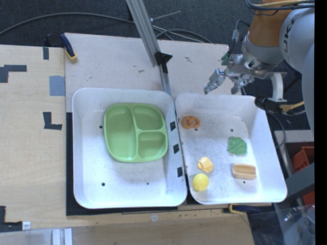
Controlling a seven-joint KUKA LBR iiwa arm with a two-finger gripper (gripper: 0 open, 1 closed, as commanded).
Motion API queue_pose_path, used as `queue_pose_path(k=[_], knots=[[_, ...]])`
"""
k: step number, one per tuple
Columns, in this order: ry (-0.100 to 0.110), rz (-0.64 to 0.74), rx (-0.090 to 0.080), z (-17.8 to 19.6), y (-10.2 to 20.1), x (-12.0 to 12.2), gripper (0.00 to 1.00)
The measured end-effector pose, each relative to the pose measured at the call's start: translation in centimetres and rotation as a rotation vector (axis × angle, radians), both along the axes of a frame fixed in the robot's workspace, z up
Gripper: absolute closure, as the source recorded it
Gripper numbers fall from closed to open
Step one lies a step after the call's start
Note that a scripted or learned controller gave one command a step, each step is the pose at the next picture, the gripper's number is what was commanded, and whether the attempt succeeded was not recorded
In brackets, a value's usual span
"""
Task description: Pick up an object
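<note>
My arm (286,22) is cut off by the top and right edges, so I see only the orange band and wrist, nothing further up. My gripper (225,83) hangs above the right bin's (265,137) far rim; fingers look spread, but they're small and a bit blurred, tips hard to make out. The slanted metal pole (145,27) runs out of the top edge, upper end lost. Orange-brown item (190,121) in the right bin is too small to identify. A red box (308,157) at the right edge is half cut off. Bench front is cropped at the bottom.
</note>
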State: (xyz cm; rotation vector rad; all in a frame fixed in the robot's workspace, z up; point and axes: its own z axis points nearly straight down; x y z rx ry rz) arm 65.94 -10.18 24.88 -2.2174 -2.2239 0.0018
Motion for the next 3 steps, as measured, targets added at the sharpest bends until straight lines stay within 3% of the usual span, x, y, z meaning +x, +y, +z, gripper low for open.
queue_pose_path(k=[1, 3], knots=[[0.000, 0.000, 0.000, 0.0, 0.0, 0.0, 0.00], [0.005, -0.002, -0.001, -11.3, -0.8, -0.1, 0.00]])
